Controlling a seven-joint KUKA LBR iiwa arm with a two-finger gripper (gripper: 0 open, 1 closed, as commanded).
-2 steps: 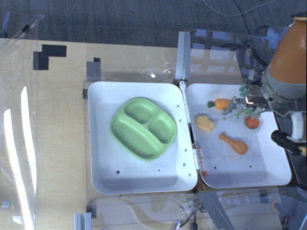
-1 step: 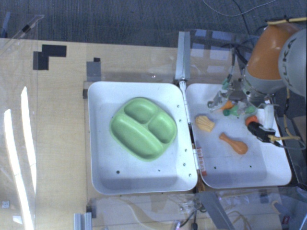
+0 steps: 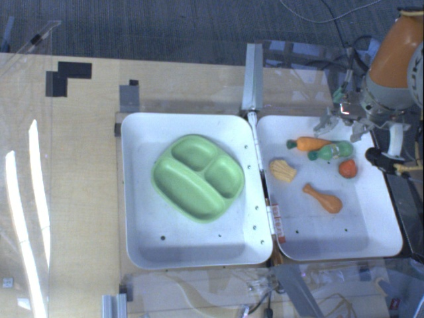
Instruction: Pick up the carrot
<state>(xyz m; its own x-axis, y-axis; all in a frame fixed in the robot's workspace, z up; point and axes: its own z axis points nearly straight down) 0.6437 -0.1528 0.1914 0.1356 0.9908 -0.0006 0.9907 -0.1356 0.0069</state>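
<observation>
- Bench (image 3: 79, 197): pale wood surface bearing both bins.
- Left bin (image 3: 139, 244): white, shallow, well left of the gripper (image 3: 344, 121).
- Right bin (image 3: 371, 234): white, touching the left bin, directly beneath the gripper.

The arm (image 3: 397, 52) is cut off by the right edge, the gripper (image 3: 344, 121) is blurred so its fingers cannot be made out, and the carrot (image 3: 311, 144) is partly overlapped by the green bottle (image 3: 332, 152).

Robot lab — taped bench (image 3: 79, 177), loose cables (image 3: 331, 12)
</observation>
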